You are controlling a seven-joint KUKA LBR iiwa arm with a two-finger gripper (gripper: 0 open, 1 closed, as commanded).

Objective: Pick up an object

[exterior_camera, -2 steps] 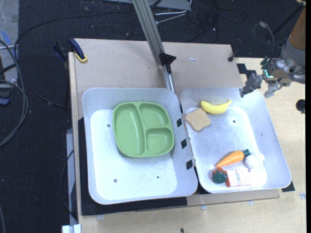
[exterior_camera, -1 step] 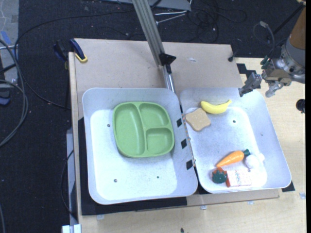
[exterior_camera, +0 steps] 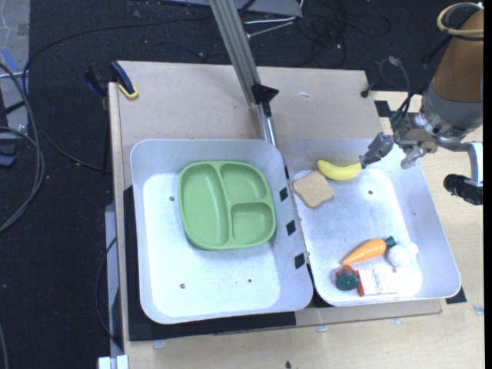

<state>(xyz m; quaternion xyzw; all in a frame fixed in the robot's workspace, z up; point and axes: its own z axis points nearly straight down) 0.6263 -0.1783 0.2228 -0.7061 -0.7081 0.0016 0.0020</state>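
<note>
Bins come first: two shallow white plastic bins sit side by side on the pale wooden bench (exterior_camera: 192, 98), the left bin (exterior_camera: 154, 283) and the right bin (exterior_camera: 430, 229) touching along their inner edges, where small black clips show. Inside the left bin lies a light green plastic plate with three compartments (exterior_camera: 227, 204), set towards the far side and tilted slightly, with nothing in its sections. The right bin holds several toy foods. A yellow curved plastic banana (exterior_camera: 338, 170) lies at the far left part of that bin, with its right tip pointing towards the gripper. Just near of it, and touching or nearly touching it, is a tan slice of toy bread (exterior_camera: 312, 190). At the near right corner lies an orange toy carrot with a green top (exterior_camera: 366, 250), tilted, and beside it a small white rounded piece (exterior_camera: 401, 255), a red and white carton lying flat (exterior_camera: 378, 283) and a dark green and red lump (exterior_camera: 346, 279) just left of the carton. The grey two-finger gripper (exterior_camera: 392, 154) hangs over the far edge of the right bin, just right of the banana; its two fingers (exterior_camera: 375, 151) stand apart, spread fairly wide, with nothing between them. The grey arm with its orange band (exterior_camera: 461, 60) rises at the far right.
</note>
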